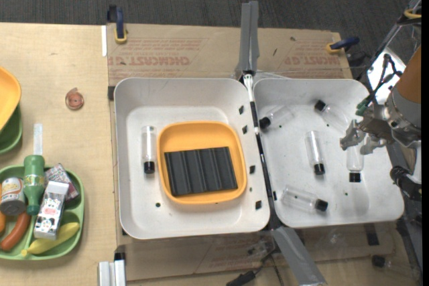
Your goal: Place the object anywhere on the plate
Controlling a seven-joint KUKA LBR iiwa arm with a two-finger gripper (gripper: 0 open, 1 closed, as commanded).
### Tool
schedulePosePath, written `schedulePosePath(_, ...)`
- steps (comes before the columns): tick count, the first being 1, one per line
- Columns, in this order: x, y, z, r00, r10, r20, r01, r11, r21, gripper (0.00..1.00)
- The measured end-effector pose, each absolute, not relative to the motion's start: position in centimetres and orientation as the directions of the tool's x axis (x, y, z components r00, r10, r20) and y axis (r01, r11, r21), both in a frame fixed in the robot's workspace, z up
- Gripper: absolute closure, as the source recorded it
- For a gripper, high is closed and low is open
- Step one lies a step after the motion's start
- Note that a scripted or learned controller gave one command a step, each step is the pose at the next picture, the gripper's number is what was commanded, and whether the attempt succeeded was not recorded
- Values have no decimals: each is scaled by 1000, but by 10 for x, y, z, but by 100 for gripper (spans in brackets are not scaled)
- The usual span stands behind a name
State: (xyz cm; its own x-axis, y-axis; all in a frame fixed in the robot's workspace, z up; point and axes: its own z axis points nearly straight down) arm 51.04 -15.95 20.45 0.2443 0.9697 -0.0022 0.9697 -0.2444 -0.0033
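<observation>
An orange plate lies in the left bin, and a black ribbed block rests flat on it. Beside the plate's left edge lies a clear vial with a black cap. Several more capped vials are scattered in the right bin, among them one near the middle and one near the front. My gripper hangs over the right bin's right side, just above another vial.
A metal divider post stands between the bins at the back. On the wooden table to the left sit a green tray of toy food and a yellow bowl. Clamps hold the cardboard at the back.
</observation>
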Motion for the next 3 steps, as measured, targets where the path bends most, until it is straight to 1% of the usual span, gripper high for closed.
schedulePosePath(1,507,-193,258,91,996,-2,996,-91,-2,100)
schedulePosePath(2,643,-194,297,-23,1000,-2,1000,23,-2,100)
schedulePosePath(3,659,-222,318,-331,944,-3,944,331,1,100)
